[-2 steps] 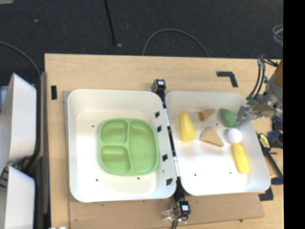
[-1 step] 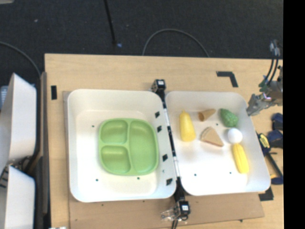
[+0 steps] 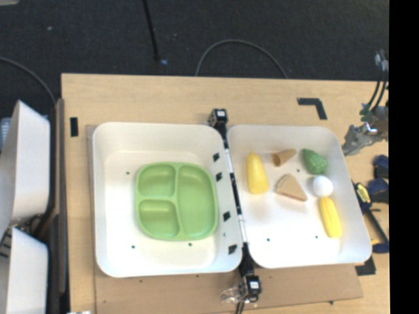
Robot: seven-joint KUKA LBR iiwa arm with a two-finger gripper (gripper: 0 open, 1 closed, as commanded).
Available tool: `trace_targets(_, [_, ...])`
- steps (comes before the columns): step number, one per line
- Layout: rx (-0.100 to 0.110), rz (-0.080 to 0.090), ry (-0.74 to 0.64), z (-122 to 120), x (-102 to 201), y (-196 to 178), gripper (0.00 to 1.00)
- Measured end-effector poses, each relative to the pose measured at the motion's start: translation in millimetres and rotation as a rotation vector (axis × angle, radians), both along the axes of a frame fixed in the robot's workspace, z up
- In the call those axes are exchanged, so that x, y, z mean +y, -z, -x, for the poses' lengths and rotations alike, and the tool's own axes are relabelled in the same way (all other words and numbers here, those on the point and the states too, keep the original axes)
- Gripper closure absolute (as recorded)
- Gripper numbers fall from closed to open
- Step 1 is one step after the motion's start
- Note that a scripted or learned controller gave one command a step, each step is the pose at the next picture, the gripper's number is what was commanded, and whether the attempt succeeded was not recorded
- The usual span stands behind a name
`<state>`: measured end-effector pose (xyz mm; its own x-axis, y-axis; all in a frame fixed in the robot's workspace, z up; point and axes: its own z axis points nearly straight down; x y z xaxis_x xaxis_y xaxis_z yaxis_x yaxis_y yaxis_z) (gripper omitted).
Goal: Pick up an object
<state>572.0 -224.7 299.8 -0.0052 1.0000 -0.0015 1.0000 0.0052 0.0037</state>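
The right bin holds several small objects. A yellow oblong piece lies near the bin's left wall. Beside it, toward the back, is a small brown wedge. A green lumpy object sits at the back right, and a white ball lies just in front of it, close to or touching it. A tan wedge rests left of the ball. Another yellow oblong piece lies in front of the ball, near the right wall.
The left bin holds a green divided plate. A black-clipped divider joins the two bins. Metal fixtures with cables and blue clamps stand on the wooden bench just right of the right bin.
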Motion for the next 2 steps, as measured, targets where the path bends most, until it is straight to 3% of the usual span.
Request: trace_targets(2, [0.003, -0.001, -0.001, 16, 106, 24, 1.00])
